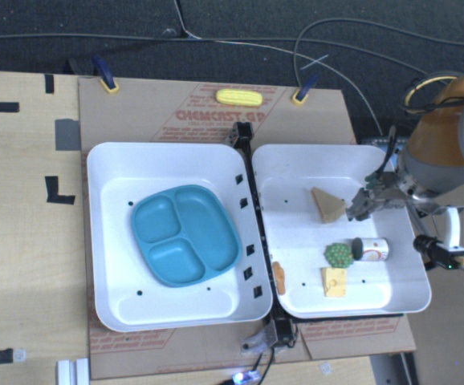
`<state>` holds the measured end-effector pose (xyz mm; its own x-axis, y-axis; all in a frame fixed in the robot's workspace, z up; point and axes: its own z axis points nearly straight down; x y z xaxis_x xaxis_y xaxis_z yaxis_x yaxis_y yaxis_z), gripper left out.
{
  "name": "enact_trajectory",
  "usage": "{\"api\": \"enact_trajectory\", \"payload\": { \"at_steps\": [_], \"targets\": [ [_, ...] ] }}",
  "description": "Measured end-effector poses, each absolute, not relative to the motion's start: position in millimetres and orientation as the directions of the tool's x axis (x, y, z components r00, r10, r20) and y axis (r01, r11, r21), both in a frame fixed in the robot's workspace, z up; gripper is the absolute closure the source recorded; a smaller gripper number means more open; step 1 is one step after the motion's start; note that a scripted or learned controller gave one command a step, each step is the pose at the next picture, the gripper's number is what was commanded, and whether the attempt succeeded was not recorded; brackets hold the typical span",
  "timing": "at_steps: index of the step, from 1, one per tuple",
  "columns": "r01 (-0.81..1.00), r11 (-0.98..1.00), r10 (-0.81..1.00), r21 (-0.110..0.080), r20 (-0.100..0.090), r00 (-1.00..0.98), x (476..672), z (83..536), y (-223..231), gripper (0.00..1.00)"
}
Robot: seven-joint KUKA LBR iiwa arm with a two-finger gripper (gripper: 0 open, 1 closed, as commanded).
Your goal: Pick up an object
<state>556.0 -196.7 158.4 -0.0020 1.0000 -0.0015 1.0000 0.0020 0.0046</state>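
Note:
The right bin [296, 163] holds a tan wedge [327, 204], a green bumpy ball [339, 254], a small white can with a dark end [371, 249], a yellow block [335, 281] and an orange piece [278, 277] at its left wall. My gripper [362, 204] reaches in from the right, low over the bin, just right of the tan wedge and above the can. Its dark fingers point toward the wedge's right edge. Nothing shows between them.
The left bin [103, 175] holds a blue divided plate [185, 234]. A yellow banana-like object [238, 98] lies on the cardboard behind the bins. Blue clamps [106, 77] hold the cardboard. Cables run across the dark floor at the back.

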Motion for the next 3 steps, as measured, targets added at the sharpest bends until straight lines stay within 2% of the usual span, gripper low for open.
{"api": "enact_trajectory", "payload": {
  "at_steps": [1, 2, 3],
  "targets": [
    [1.0, 0.002, 1.0, 0.004, -0.001, -0.002, 548.1, 207, -194, 1.0],
    [1.0, 0.002, 1.0, 0.005, -0.002, -0.002, 549.5, 260, -194, 1.0],
    [1.0, 0.005, 1.0, -0.001, 0.0, -0.005, 553.6, 246, -140, 1.0]
  ]
}}
